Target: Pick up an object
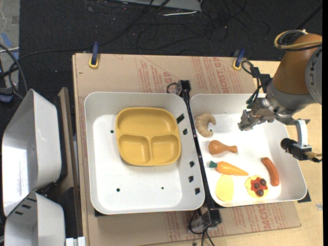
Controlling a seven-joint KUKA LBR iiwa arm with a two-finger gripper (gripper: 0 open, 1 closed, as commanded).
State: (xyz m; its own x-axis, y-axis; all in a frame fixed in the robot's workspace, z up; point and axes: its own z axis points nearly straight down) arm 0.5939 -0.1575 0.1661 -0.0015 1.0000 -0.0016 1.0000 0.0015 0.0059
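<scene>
Red print on the cardboard surface (154,70), not readable. Left bin (97,152): one yellow divided plate (148,136). Right bin (292,188): six toy foods, one each: croissant (205,123), drumstick (221,147), carrot (230,168), lemon slice (224,188), pizza piece (256,185), sausage (270,170). Gripper (247,122) over the right bin's far side; can't tell jaws' state.

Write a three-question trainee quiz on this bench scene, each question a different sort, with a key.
1. True or false: the yellow divided plate lies in the left bin.
2. Which toy food lies nearest the gripper? A) croissant B) sausage C) carrot
3. Fill in: the chicken drumstick lies between the croissant and the ____.

Key: 1 true; 2 A; 3 carrot.
</scene>
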